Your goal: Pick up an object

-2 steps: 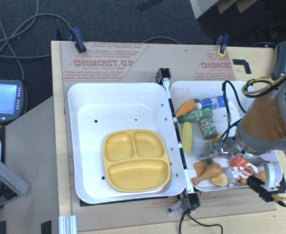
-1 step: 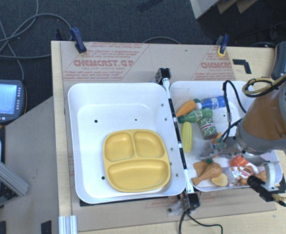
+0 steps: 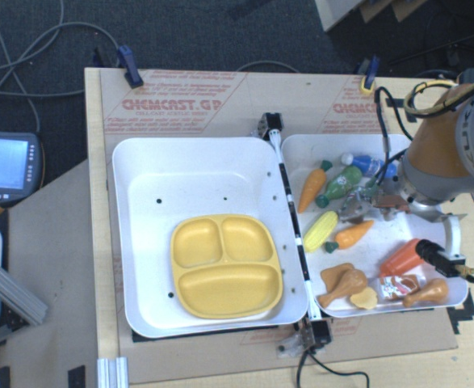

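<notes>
We judge this the reach-in step: the end effector (image 3: 364,206) sits low in the right bin (image 3: 301,149) among the toy food, just above an orange carrot (image 3: 354,234), grip seemingly unresolved, so next we need 1 clean closure.

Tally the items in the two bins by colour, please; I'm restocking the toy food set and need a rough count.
Yellow: 2 (yellow plastic divided plate, yellow toy corn cob)
Orange: 2 (orange toy carrot with green top, small orange carrot)
Green: 1 (green plastic bottle)
Blue: 1 (blue bottle)
Red: 1 (red toy pepper)
Brown: 2 (brown toy drumstick, another)
Total: 9; smaller pieces are unclear.
</notes>
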{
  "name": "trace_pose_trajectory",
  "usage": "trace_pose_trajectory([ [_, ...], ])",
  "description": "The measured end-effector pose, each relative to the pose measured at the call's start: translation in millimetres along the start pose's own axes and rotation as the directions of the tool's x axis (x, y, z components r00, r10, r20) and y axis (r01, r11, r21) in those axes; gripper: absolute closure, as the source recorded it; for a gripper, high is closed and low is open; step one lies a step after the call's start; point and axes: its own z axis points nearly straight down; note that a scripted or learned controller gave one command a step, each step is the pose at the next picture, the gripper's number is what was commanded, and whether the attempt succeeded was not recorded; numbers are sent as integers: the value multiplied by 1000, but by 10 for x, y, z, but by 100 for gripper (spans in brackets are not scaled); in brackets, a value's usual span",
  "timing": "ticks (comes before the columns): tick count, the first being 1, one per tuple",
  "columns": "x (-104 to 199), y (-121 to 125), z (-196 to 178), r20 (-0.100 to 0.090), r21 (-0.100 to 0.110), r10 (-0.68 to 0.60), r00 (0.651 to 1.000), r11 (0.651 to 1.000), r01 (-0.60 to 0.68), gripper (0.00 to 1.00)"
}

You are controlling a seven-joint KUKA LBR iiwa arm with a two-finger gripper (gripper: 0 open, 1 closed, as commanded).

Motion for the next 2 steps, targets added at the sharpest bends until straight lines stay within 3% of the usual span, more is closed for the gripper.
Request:
trace_pose_trajectory([
  [1, 483, -398, 81, -8, 14, 0, 1000, 1000, 0, 0],
  [2, 458, -375, -30, -4, 7, 1, 1000, 1000, -1, 100],
])
